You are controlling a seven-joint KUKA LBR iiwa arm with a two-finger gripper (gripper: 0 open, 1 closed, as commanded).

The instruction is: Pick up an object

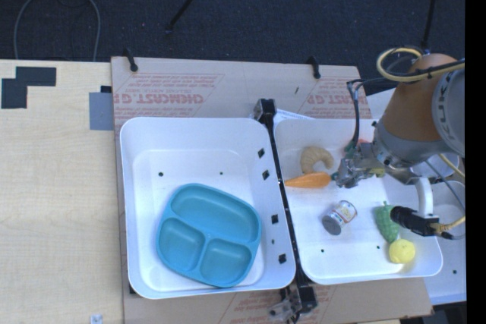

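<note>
- light wood bench (53, 186), dark carpet behind, two white bins (144, 140)
- hand (348, 174) in right bin, grip state unclear; carrot (307, 180) just left of it

A divided plate (209, 234) lies in the left bin (144, 140); a carrot (307, 180), can (338, 216) and lemon (402, 251) in the right bin (357, 269)

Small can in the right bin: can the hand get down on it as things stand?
Probably yes. The small can lies on its side on bare bin floor, apart from the carrot and the green toy. The hand hovers just above it in the view, nothing between.
</note>
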